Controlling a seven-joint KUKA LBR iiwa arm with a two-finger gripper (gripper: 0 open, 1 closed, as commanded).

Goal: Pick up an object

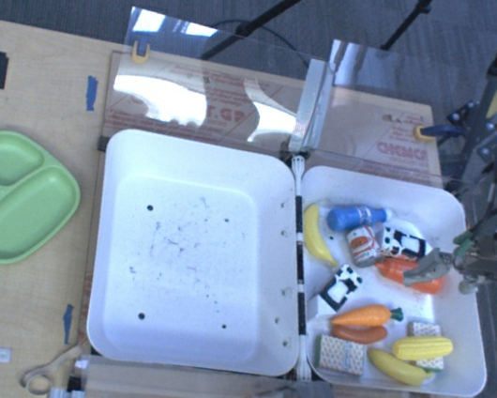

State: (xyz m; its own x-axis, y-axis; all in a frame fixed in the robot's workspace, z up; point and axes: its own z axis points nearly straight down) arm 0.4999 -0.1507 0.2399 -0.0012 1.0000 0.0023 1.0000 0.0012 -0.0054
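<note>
- Gripper [429, 267] hangs low at the right bin's [472, 323] three o'clock side, over an orange-red toy [404, 273]; touching or not, cannot tell.
- Its opening cannot be told.

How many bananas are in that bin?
2: one banana lies by the right bin's left wall, another banana near its front edge. More may hide under the other toys.

Green divided plate [7, 196] on wooden bench [42, 71], blue tape [90, 91]

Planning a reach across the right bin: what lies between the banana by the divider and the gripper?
In the camera view, between banana and gripper: a can, a cow figure, a red-orange toy.
</note>
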